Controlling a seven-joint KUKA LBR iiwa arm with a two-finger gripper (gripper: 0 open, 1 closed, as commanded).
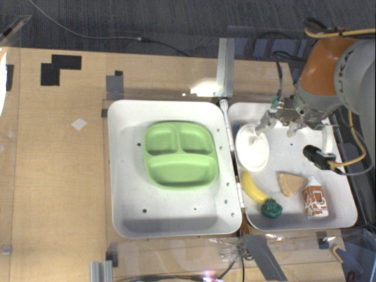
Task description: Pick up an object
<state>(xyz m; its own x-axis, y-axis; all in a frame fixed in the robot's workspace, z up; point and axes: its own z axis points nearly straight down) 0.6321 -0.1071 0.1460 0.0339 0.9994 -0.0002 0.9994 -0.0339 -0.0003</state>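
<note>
1. Reaching in from the right, the grey arm with its orange band hangs over the far part of the right-hand shallow white bin (pixel 346 213), and the gripper (pixel 265 128) sits low at the far rim of a round white plastic bowl (pixel 252 147).
2. Whether the gripper is apart or together I cannot tell; the metal parts blur into the white of the bowl, and nothing is visibly clamped in it.
3. Candidates for picking all lie in the right bin: the white bowl against its left wall, a yellow toy banana (pixel 252 188) just nearer the camera, a dark green broccoli-like toy (pixel 271 208) touching the banana's end, a tan wedge like a slice of bread (pixel 290 184), and a small orange-and-white carton (pixel 314 199) beside it.
4. In the left-hand white bin (pixel 120 169) a light green three-compartment plastic tray (pixel 180 154) rests flat, well apart from the arm.
5. Progress, by my judgement: the approach is made, with the bowl as the likely target, but no object is lifted. Securing a hold and raising it off the bin floor remain.
</note>
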